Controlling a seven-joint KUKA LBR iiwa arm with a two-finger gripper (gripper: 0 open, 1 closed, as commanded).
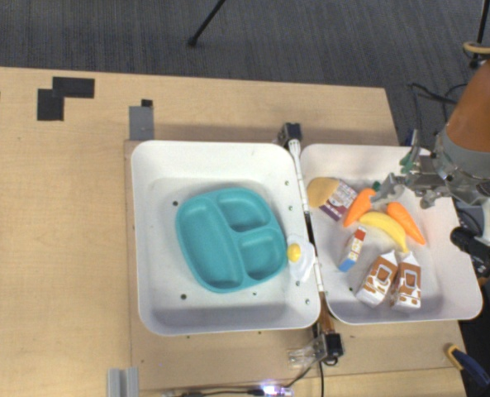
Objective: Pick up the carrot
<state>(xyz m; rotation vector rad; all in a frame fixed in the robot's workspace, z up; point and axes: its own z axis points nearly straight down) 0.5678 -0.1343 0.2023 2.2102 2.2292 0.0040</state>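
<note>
Two orange carrot-like pieces lie in the right bin (468, 304). One carrot (358, 207) slants toward the bin's middle left. The other carrot (406, 222) lies just right of a yellow banana (385, 228). My gripper (410, 185) hangs over the upper right part of this bin, just above and between the two carrots, with the grey and orange arm behind it to the right. Nothing shows as held in it.
The right bin also holds a wrapped bread piece (329, 194), a small bottle (352, 251) and two brown cartons (379, 278) (407, 282). A teal divided plate (228, 238) and a small yellow object (294, 253) sit in the left bin (158, 304).
</note>
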